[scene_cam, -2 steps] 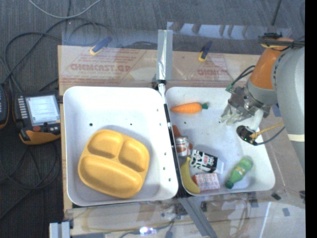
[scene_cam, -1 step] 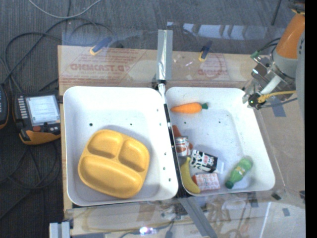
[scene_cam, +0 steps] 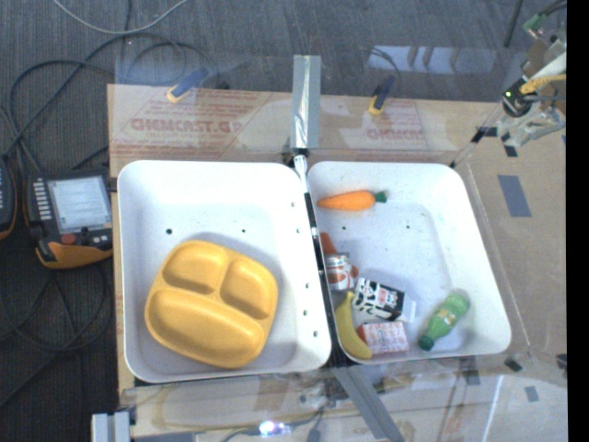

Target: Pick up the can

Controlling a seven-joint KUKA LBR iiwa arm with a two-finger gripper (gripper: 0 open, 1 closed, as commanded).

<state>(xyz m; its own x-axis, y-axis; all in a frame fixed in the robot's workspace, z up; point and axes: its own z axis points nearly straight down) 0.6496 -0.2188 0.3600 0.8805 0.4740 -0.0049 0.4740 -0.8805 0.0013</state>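
Observation:
The can point(scene_cam: 338, 271) is small, silver and red, and lies in the right bin point(scene_cam: 433, 201) against the divider between the bins. A black and white carton point(scene_cam: 378, 298) touches its lower right side. Just below the can starts a yellow banana point(scene_cam: 350, 330).
An orange carrot point(scene_cam: 348, 201) lies at the back of the right bin. A pink packet point(scene_cam: 386, 337) and a green bottle point(scene_cam: 444, 319) sit near its front wall. A yellow compartment tray point(scene_cam: 212, 304) lies in the left bin point(scene_cam: 147, 201). Cabled hardware point(scene_cam: 526, 109) stands at the far right.

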